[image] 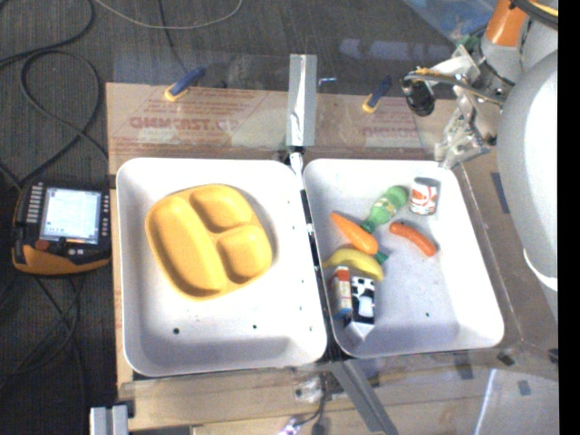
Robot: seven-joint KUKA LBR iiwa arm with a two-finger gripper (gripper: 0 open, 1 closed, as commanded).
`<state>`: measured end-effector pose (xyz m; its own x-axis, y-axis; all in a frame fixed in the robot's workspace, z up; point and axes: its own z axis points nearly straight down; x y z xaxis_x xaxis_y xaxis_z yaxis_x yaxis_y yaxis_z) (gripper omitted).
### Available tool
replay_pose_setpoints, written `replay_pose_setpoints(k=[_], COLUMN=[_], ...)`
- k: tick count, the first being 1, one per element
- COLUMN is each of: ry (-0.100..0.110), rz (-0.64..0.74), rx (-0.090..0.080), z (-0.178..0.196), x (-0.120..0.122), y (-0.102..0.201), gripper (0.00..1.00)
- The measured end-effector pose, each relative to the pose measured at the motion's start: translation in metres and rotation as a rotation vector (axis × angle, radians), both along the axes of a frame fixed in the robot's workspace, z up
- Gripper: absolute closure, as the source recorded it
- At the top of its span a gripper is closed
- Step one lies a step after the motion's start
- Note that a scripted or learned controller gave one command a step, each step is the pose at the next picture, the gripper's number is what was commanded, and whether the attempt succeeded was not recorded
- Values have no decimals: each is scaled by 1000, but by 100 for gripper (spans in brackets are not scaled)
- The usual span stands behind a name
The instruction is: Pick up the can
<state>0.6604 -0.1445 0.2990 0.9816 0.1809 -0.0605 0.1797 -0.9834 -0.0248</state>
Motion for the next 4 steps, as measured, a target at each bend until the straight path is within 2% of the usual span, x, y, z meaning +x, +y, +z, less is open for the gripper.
replay_pose_setpoints(k=[3, 4], ry=[26, -57], rz=[-6, 19], rx=[7, -13], z=[11, 43], x=[2, -2], y=[-2, 46], gripper=[100, 100])
